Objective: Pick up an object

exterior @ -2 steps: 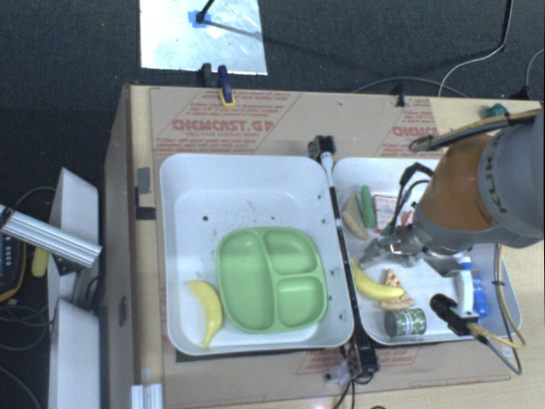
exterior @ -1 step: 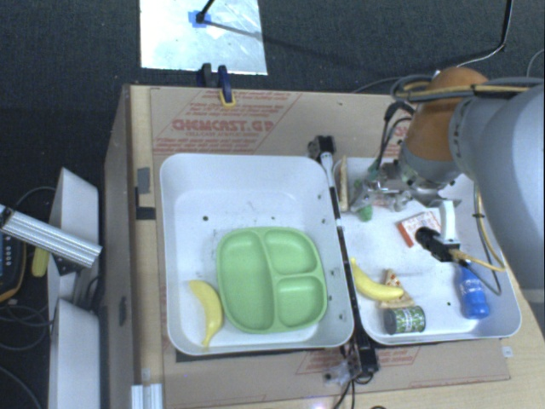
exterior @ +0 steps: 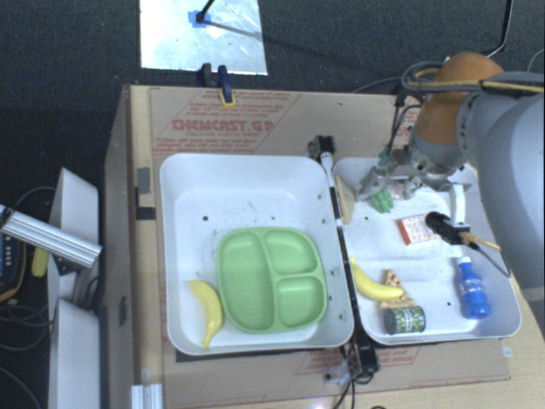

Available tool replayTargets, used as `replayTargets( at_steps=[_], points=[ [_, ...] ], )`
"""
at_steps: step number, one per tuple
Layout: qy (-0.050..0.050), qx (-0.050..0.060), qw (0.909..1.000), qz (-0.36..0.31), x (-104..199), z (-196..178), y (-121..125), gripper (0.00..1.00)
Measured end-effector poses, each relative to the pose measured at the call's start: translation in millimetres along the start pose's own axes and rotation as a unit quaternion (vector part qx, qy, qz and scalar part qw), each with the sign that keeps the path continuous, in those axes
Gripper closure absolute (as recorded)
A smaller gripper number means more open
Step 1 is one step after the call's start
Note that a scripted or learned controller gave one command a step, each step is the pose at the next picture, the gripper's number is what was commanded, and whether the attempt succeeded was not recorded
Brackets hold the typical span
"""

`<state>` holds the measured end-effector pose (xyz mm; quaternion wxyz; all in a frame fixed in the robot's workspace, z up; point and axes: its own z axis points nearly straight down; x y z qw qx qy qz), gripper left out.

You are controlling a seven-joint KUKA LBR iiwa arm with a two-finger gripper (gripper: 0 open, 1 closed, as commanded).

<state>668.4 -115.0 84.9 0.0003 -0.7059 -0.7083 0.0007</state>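
Claw (exterior: pixel 387 186) low in right bin (exterior: pixel 502 318), upper right of frame, right over green item (exterior: pixel 381 201); item just under claw tips. Grip state impossible to tell. Lower in same bin: red box (exterior: pixel 415 229), banana (exterior: pixel 375 284), can (exterior: pixel 403 319), blue bottle (exterior: pixel 471 290).

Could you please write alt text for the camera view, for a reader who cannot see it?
The grey arm reaches from the right, its gripper low over a small green object at the back of the right bin, which also holds a banana, can, blue bottle and red box. The left bin holds a green divided plate and a second banana.
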Motion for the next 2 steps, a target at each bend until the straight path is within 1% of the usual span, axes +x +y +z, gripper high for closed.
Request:
replayTargets(
  at_steps=[1, 2],
  points=[
    [0.001, 0.009, 1.0000, -0.002, 0, -8, -3, 1.00],
    [0.000, -0.003, 1.0000, 0.000, 43, -101, -79, 1.00]
  ],
)
